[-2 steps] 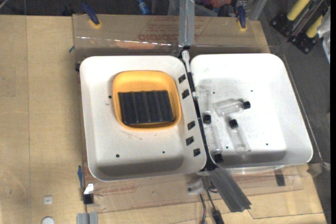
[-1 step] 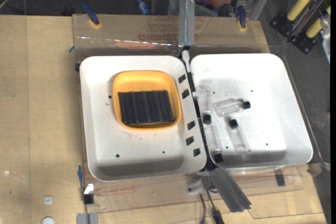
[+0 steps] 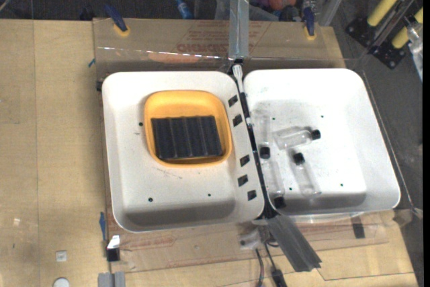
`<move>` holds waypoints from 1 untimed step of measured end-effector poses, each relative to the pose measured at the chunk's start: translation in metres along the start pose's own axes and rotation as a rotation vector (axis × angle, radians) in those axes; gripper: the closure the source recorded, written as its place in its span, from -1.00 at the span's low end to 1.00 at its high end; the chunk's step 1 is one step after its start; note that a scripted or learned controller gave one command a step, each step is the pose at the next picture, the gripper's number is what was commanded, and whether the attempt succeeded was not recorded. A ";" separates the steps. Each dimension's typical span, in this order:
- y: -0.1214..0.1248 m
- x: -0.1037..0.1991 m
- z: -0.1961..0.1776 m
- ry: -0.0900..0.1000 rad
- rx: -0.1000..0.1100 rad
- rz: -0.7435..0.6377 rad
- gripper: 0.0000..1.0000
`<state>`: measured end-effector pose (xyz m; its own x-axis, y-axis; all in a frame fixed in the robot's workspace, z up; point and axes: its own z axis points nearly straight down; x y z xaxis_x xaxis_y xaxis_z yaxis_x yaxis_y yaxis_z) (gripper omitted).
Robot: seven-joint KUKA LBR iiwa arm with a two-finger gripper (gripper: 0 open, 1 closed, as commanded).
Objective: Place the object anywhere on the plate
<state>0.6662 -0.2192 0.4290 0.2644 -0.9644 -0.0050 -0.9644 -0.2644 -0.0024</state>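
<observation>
Wooden tabletop: a dark ribbed block (image 3: 187, 138) is seen resting on the orange plate (image 3: 188, 101); placement is judged complete. Pincer state cannot be told.

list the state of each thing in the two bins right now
yellow plate: lying flat in the left bin, carrying the black ridged block
black ridged block: lying flat on the plate, ridges up
clear bottles: lying on their sides in the right bin, black caps on
left bin: upright, holds the plate
right bin: upright, holds the bottles
</observation>
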 end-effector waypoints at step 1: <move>-0.003 -0.004 -0.006 0.002 0.002 -0.324 1.00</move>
